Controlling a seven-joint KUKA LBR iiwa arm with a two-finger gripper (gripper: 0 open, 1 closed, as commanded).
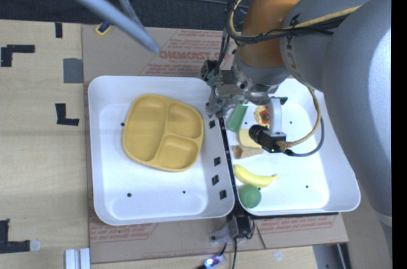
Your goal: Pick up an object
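- The gripper [249, 110] is hanging low over the right bin [331, 194], near its 10 o'clock corner, and I cannot tell how it is set
- Candidate objects are lying in a tight cluster: a green cylinder-like piece [238, 117] touching the gripper body, a red-and-yellow item [262, 114] at its 3 o'clock, a tan block [248, 151] at 6 o'clock
- Crowding is risking a glancing, missed pick against the divider wall
- The smooth, curved banana [255, 177] and the rounded green fruit [250, 197] are looking slippery and prone to rolling
- The left bin [102, 134] is holding a glossy yellow sectioned plate [163, 131], flat and hard to pinch
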